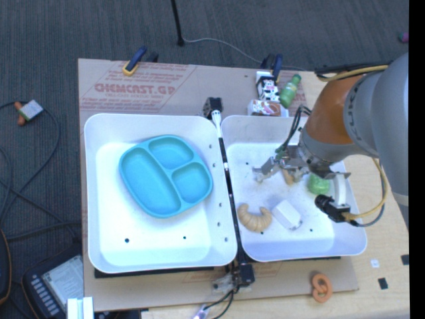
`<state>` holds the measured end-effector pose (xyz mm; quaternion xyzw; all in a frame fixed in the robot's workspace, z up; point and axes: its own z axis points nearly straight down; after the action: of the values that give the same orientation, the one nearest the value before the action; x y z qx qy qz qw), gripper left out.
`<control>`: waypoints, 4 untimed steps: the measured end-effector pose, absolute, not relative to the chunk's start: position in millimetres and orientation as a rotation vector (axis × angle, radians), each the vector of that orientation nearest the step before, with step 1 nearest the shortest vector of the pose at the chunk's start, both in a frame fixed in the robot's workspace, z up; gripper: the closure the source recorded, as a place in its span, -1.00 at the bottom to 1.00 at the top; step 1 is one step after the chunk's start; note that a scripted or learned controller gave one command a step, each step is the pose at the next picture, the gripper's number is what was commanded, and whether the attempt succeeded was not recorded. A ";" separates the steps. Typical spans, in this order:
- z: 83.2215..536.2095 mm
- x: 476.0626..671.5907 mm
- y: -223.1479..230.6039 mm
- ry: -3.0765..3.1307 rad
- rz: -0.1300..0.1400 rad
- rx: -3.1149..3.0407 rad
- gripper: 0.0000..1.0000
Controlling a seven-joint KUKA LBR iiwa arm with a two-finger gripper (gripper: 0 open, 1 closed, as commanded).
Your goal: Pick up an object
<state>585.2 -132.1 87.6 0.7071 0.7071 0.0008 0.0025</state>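
Croissant (255, 218) and white block (287, 214) sit near the right bin's (345, 248) front edge.
Left bin (106, 244) holds a blue tray (166, 175); the gripper (282, 167) hovers mid-right bin, fingers apart, gripping nothing, green object (318, 184) by its right.

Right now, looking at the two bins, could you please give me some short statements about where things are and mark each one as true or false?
1. The blue divided plastic plate lies in the left white bin. True.
2. The tan croissant-shaped toy lies on the blue plate. False: it lies in the right white bin, near its front left corner.
3. The small white block lies just right of the croissant toy. True.
4. The pincer is over the left bin. False: it is over the right bin.
5. The orange ring lies inside the right bin. False: it lies outside, on the cardboard in front.
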 end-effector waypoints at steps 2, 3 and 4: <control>98.1 512.5 -132.6 2.210 0.007 2.215 1.00; 184.7 543.1 -8.5 2.226 0.002 2.218 1.00; 183.8 482.9 19.9 2.224 -0.004 2.222 1.00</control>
<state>482.9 19.9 183.8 0.7068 0.7074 -0.0012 -0.0013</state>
